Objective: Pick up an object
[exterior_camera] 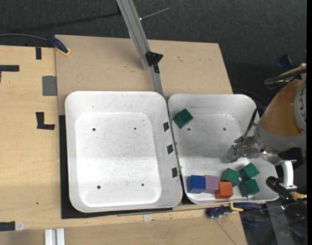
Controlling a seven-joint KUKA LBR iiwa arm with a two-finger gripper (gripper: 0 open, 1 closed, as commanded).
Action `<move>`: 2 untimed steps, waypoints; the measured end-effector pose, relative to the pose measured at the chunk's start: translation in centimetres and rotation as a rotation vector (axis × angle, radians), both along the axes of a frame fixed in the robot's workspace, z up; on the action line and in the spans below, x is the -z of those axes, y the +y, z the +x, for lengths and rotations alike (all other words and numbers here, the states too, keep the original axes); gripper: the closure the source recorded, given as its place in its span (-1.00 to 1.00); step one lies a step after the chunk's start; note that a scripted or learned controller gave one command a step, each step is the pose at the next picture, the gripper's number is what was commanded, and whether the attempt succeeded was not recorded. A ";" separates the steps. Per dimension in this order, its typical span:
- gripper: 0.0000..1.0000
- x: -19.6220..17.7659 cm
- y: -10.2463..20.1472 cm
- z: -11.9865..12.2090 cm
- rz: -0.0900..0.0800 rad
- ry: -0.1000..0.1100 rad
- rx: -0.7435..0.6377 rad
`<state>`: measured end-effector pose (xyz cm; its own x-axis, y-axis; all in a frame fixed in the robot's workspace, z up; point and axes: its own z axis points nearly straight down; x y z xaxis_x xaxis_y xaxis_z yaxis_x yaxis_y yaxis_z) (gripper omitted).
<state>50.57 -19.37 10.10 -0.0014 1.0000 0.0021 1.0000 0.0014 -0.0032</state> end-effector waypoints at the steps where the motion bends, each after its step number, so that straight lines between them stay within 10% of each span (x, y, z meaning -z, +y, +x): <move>1: 1.00 -6.1 0.2 -0.5 -0.003 -0.007 0.000; 2: 1.00 -12.1 0.5 -0.9 -0.004 -0.008 -0.001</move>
<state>49.64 -18.83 22.24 -0.0019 1.0000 -0.0019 1.0000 0.0019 0.0050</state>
